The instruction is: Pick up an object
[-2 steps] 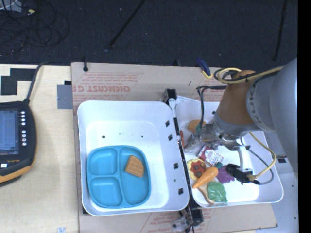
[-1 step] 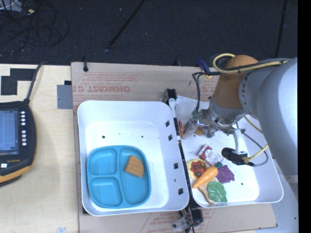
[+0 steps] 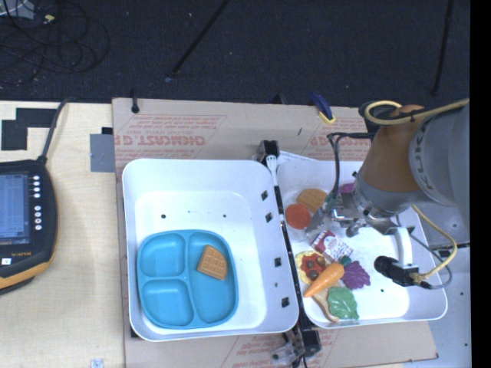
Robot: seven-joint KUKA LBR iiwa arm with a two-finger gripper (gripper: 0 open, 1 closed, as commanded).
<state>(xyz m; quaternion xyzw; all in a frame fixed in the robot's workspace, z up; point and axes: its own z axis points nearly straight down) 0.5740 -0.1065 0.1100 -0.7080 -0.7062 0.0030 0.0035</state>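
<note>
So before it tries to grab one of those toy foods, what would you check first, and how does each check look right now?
1. Gripper is over the right white bin: ok.
2. Whether anything sits between its fingers: cannot tell.
3. Targets within the right bin, such as the orange toy carrot and the red round toy: ok.
4. Items spaced for a clean grab: not ok, the carrot, the purple toy and the green leafy toy crowd together.
5. Blue sectioned tray in the left bin holds a tan waffle piece: ok.
</note>
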